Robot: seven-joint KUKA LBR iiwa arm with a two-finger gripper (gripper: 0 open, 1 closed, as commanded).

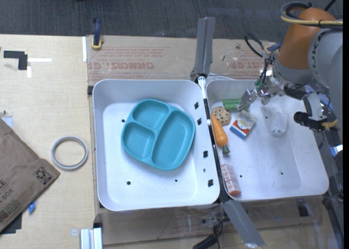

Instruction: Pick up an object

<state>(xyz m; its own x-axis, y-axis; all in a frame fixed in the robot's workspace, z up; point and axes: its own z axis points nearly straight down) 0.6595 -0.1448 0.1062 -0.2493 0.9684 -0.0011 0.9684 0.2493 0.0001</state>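
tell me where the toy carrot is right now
The toy carrot lies in the right bin, close against its left wall by the divider, just below the round cookie and left of the small red, white and blue packet.

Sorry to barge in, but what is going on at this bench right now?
A grey robot arm reaches into the right bin, its gripper above the small items there: a cookie, a carrot and a small red, white and blue box. Nothing looks grasped yet. The left bin holds a blue divided plate.
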